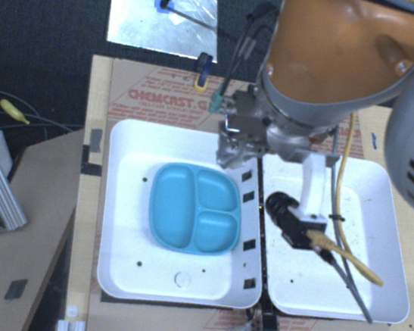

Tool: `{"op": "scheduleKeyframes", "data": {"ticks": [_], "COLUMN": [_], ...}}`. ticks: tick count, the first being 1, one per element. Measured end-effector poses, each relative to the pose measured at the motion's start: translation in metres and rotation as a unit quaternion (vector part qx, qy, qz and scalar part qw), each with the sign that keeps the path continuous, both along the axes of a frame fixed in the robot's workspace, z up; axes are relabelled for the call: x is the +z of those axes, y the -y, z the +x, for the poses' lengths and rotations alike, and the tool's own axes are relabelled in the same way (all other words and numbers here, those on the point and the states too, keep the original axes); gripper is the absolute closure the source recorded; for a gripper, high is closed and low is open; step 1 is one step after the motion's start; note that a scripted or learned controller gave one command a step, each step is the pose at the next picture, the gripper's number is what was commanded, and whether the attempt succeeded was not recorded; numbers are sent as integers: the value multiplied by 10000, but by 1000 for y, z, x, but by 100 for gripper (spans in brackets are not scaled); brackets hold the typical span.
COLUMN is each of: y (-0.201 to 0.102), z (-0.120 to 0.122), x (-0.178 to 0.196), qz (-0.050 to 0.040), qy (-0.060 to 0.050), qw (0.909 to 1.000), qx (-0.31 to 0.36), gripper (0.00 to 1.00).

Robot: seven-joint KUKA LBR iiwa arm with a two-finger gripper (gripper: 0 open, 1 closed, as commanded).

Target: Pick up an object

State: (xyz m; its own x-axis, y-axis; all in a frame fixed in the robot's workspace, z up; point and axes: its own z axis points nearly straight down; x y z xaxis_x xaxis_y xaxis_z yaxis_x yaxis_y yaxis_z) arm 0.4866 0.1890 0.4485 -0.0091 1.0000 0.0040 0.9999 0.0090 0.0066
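Tool (231, 155), camera view: hangs at the far rim of the plate's bin (120, 263); spread or pressed together, cannot tell. One blue divided plate (189, 208) lies just nearer than the tool. Judged step: approach. Next move calls for centring on the plate's rim, then descending. Bins counted: two.

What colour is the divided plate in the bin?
The plate is light blue, per the camera view.

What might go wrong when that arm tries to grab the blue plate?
The pincer hangs over the far corner of the blue plate, so it may catch only the rim, and the wide, shallow plate could tip or slip out. That corner lies close to a wall of the bin, which the pincer might bump.
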Motion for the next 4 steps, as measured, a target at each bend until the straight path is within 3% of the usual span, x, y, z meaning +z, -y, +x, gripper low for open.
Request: {"op": "scheduleKeyframes", "data": {"ticks": [1,2,3,4], "y": [59,-11,-6,24], "z": [3,-1,0,0], "x": [92,17,32,-4], "qz": [-2,-22,-12,-23], "qy": [32,-58,-22,-38], "qw": [10000,10000,10000,10000], "qx": [-64,3,2,-57], "gripper": [100,100,100,100]}}
